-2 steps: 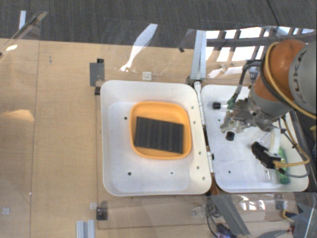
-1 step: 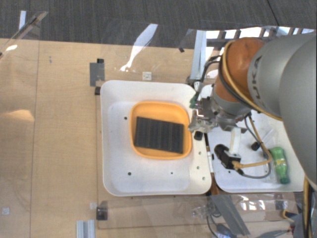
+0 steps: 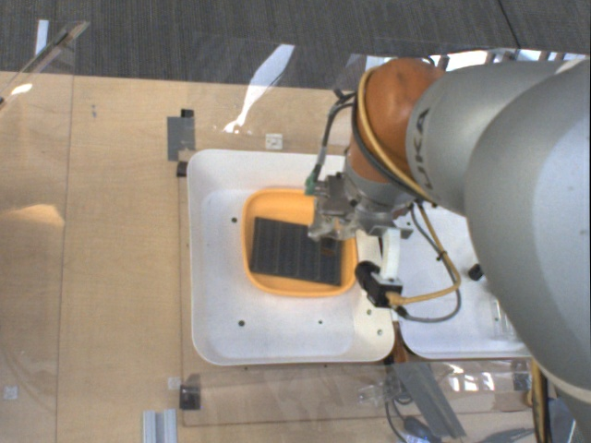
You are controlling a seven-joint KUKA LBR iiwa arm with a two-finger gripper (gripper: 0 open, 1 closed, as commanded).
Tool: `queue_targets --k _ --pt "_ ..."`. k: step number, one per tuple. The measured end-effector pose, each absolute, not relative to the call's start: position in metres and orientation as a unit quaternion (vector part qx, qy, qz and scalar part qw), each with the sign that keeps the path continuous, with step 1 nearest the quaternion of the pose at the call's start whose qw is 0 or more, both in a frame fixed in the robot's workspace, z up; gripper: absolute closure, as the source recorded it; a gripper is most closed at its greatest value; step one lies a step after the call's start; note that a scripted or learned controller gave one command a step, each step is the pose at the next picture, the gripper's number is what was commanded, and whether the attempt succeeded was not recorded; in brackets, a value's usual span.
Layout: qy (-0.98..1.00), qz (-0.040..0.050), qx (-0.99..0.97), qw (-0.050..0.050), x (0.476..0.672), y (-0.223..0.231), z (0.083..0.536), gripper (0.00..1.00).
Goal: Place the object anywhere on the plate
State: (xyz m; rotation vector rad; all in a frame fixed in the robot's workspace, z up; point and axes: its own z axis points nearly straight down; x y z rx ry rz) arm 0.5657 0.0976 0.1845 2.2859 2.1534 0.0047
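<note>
Camera view shows an orange plate (image 3: 261, 209) in the left white bin (image 3: 214, 321) on the tabletop (image 3: 92, 247). A dark ribbed rectangular object (image 3: 291, 250) lies flat on it, long axis running left-right, slightly tilted. The end effector (image 3: 332, 221) hangs over the object's right end; its grip cannot be made out. Letters "KU" (image 3: 427, 150) show on the arm.

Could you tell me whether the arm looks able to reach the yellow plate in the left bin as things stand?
Probably yes: the gripper already hangs over the right edge of the yellow plate in the left bin, with nothing visible between them.
</note>
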Motion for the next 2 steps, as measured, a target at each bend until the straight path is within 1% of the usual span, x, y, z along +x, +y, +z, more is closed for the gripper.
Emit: queue_targets --k 1,2 --pt "0.719 0.0014 0.695 0.001 0.5945 0.0998 0.1850 1.00" --pt "0.719 0.0015 0.695 0.001 0.5946 0.0999 0.1852 0.00"
